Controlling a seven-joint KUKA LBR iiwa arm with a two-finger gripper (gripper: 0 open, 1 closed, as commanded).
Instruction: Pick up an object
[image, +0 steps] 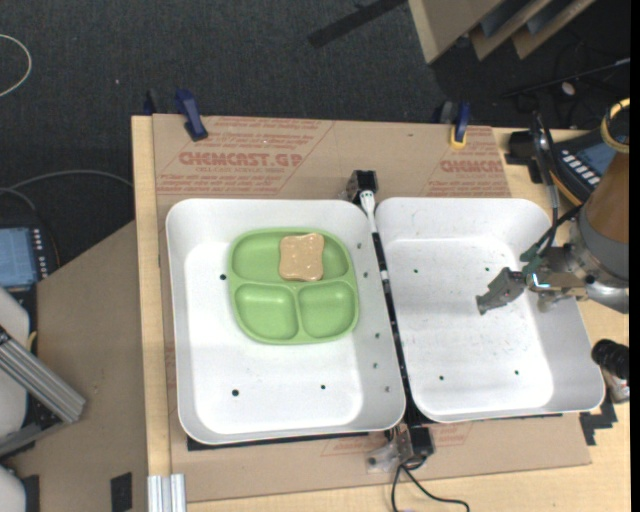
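Your gripper (497, 293) is hovering over the right bin (470, 385), grip state unclear; you're needing to cross to the toast (300, 257) on the green plate (265, 310).

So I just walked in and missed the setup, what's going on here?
A robot arm reaches in from the right, its gripper over the right bin. A green divided plate sits in the left bin, with a tan toast-like piece in its top compartment. Nothing shows between the gripper's fingers, so no pick yet.

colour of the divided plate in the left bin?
Light green divided plastic plate, plain, no pattern; seen in the camera view.
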